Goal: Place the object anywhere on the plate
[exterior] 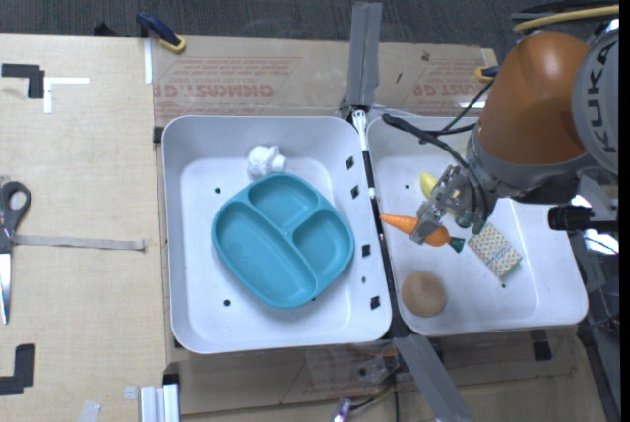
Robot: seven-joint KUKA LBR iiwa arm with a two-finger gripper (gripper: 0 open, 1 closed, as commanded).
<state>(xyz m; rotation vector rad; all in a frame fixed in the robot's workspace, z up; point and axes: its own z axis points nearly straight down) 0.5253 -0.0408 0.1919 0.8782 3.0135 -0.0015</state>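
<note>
A blue three-compartment plate [283, 243] lies in the left bin [187, 243]. In the right bin [551, 297], my gripper [436, 225] reaches down at the left side and is shut on an orange toy carrot [402, 223]. The carrot lies crosswise between the fingers. Its pointed tip sticks out left toward the wall between the bins, and its green end [457, 245] shows on the right. The arm's orange band [536, 100] hangs over the bin's back right.
A small white crumpled object [264, 157] sits just behind the plate. The right bin also holds a yellow piece [427, 183] behind the gripper, a brown round object [423, 294] in front and a white patterned packet [495, 251] to the right. Scissors [10, 233] lie on the bench far left.
</note>
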